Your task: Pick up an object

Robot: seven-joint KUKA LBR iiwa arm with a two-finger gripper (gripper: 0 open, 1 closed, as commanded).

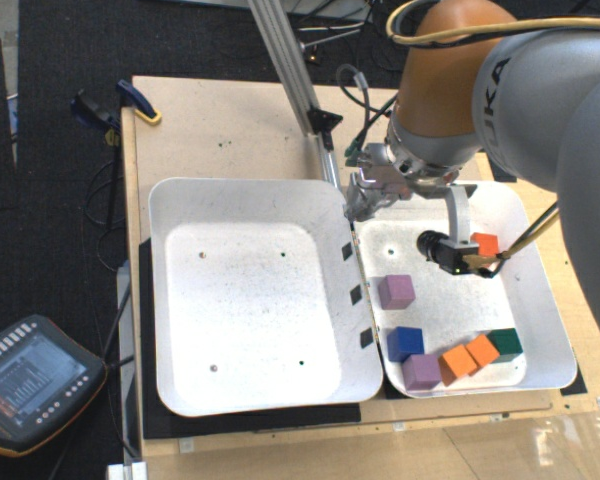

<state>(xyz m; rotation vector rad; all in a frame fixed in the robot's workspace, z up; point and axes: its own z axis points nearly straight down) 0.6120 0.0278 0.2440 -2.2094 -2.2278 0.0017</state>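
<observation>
A purple cube (396, 291) sits left of centre in the right bin (525, 303), a blue cube (405, 343) just in front of it, the end effector (365, 198) over that bin's far left corner, wide or narrow I cannot tell.

White right bin (536, 303): far purple block (397, 291), near purple block (421, 371), blue block (405, 343), near orange block (459, 360), far orange block (486, 245), green block (504, 345).
</observation>
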